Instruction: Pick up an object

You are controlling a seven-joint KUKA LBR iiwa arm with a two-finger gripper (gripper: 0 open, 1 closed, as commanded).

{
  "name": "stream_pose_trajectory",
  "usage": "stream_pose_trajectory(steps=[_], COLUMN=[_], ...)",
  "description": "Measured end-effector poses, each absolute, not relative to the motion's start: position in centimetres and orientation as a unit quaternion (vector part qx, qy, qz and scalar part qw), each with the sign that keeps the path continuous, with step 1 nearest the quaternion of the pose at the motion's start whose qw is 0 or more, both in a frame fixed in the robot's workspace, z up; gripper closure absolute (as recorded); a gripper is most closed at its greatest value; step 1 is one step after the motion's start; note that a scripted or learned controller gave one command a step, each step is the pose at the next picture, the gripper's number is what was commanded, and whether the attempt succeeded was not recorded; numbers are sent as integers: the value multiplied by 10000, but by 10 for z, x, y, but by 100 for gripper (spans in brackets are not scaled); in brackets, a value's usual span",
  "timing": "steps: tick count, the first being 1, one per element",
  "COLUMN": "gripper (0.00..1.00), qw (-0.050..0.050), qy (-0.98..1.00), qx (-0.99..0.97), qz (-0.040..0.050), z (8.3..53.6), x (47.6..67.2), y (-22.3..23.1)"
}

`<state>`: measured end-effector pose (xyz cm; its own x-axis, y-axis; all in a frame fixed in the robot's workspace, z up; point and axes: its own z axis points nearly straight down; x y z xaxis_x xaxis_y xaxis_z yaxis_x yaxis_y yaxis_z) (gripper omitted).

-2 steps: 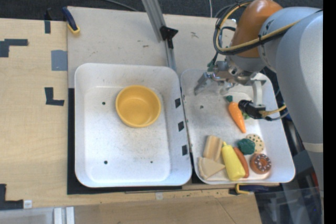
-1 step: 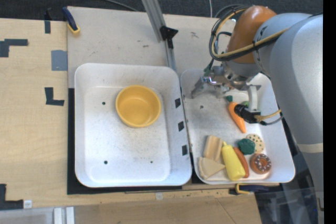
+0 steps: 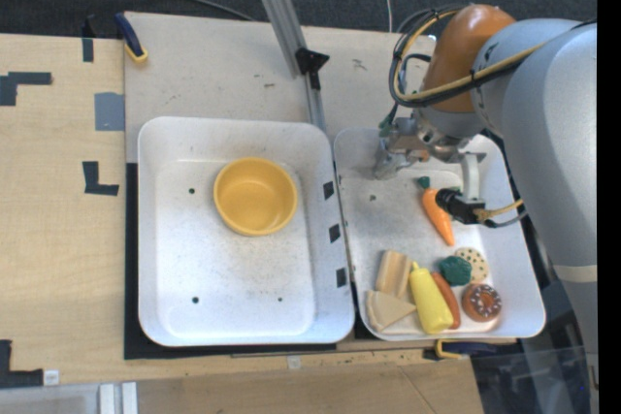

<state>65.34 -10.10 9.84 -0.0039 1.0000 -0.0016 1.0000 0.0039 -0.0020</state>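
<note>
My gripper [image 3: 386,164] hangs low over the far left part of the right bin [image 3: 380,220], above bare white floor, with nothing visible in it. An orange carrot [image 3: 439,216] lies to its right, near a small dark green bit [image 3: 424,181]. At the bin's near end sit a yellow bottle [image 3: 433,298], a red sausage [image 3: 449,292], two tan wooden blocks [image 3: 392,272], a green piece [image 3: 454,269], a speckled cookie [image 3: 473,258] and a brown donut [image 3: 481,302].
The left bin [image 3: 155,238] holds a yellow bowl [image 3: 255,196] near its middle. A slanted metal pole [image 3: 277,0] with a black clamp stands behind the two bins. The grey arm and its cables [image 3: 456,78] cover the right bin's far right corner.
</note>
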Motion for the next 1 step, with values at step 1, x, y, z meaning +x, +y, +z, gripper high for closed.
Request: stream_pose_trajectory(steps=[1], gripper=[100], qw=[-15], qy=[-7081], qx=[-7061], qz=[-14], z=[151], x=[658], y=[-91])
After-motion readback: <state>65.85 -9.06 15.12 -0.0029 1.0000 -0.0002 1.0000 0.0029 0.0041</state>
